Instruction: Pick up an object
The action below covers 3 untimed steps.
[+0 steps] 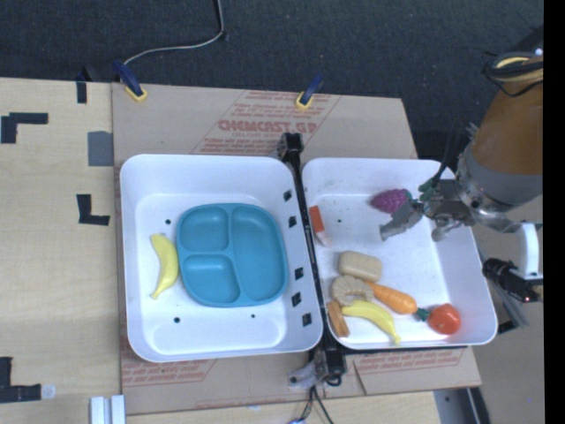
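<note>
The small purple plastic grape cluster (390,200) lies on the floor of the right-hand shallow white bin (459,263), toward its far side. Just beside it to the right hangs the robot's grey two-finger hand (422,221), its fingers spread apart with nothing between them; one finger (399,223) slants down just in front of the grapes. Nearer the front of the same bin lie a tan bread-like block (359,265), an orange carrot (394,299), a yellow banana (372,318), a red tomato (444,318) and a brownish piece (337,318) near the dividing wall. A small orange-and-white item (317,223) rests by that wall. In the left-hand white bin (141,179) sits a blue divided plastic plate (231,254), with a second yellow banana (164,265) just beside its left edge. Both bins stand on a cardboard sheet (256,122) on the wooden counter (44,237).
</note>
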Available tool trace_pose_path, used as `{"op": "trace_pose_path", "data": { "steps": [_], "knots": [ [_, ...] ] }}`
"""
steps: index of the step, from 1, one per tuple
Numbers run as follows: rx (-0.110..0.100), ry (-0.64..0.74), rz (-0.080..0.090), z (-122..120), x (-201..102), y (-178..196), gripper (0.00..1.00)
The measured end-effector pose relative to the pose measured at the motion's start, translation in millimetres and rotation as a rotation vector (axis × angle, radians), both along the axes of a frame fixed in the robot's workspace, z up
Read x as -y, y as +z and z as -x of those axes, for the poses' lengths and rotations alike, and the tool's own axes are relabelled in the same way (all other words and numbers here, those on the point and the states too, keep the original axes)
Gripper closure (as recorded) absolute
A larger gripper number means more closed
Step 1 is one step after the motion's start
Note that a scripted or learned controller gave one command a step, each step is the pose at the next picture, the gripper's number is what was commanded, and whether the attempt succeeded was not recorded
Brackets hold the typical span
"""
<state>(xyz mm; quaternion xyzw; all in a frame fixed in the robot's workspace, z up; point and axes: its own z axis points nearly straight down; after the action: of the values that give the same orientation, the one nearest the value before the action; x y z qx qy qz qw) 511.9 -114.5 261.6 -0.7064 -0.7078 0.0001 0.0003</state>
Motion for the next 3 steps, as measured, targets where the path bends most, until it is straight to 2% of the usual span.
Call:
{"op": "trace_pose_path", "data": {
  "steps": [1,2,3],
  "knots": [
    [-0.004,-0.001,-0.001,-31,-19,-147,0.0],
    [-0.006,-0.003,0.011,-142,-9,-176,0.0],
    [-0.003,-0.003,0.0,-42,0,-167,0.0]
  ]
}}
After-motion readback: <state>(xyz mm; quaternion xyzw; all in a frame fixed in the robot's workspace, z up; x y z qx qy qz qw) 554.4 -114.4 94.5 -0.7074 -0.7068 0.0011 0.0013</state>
